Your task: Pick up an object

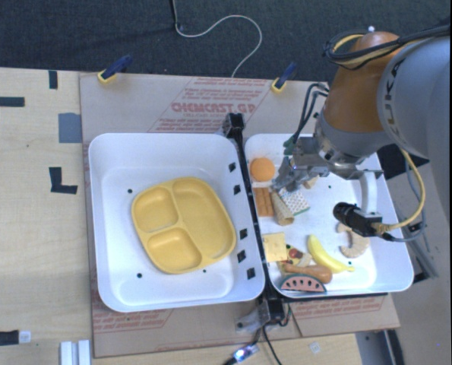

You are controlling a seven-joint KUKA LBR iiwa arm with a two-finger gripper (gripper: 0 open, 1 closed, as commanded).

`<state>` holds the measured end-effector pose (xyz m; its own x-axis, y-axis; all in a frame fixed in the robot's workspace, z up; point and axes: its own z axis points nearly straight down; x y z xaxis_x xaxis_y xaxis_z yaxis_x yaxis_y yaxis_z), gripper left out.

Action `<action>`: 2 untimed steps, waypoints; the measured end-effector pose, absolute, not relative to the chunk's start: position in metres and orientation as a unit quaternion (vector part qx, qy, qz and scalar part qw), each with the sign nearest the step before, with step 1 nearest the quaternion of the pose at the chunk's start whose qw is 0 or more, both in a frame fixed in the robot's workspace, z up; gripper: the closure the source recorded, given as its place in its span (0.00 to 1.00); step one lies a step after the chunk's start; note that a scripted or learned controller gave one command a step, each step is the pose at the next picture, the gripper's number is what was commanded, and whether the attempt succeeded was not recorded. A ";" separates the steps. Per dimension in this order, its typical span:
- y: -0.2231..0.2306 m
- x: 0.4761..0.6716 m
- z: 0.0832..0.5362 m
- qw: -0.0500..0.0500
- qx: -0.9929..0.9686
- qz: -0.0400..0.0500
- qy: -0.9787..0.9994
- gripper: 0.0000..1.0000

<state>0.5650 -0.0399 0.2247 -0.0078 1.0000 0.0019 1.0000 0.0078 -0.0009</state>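
You cannot tell how the hand (292, 179) stands: its fingers are lost against the clutter under the wrist, and nothing can be seen held between them. It hangs low over the upper left of the right bin (393, 276), right above a pale speckled sandwich piece (294, 201) and a brown bread slice (283, 211). The arm's grey bulk and orange band hide the bin's far corner and part of its right wall. Just left of the hand sit an orange (262, 169) and a tan cracker (262, 201) against the dividing wall. Nearer you lie a yellow cheese square (275, 246), a banana (328, 255), a hot dog (308, 272) and a watermelon slice (303, 284), crowded and partly overlapping. A small brown piece (355, 242) by the black cable fitting is hard to name. The left bin (112, 166) holds a yellow divided plate (183, 224).
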 end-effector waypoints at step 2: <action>0.019 0.593 0.215 0.001 -0.706 0.000 -0.708 1.00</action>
<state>0.5931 0.0191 0.2149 -0.0025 1.0000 0.0004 1.0000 0.0025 -0.0017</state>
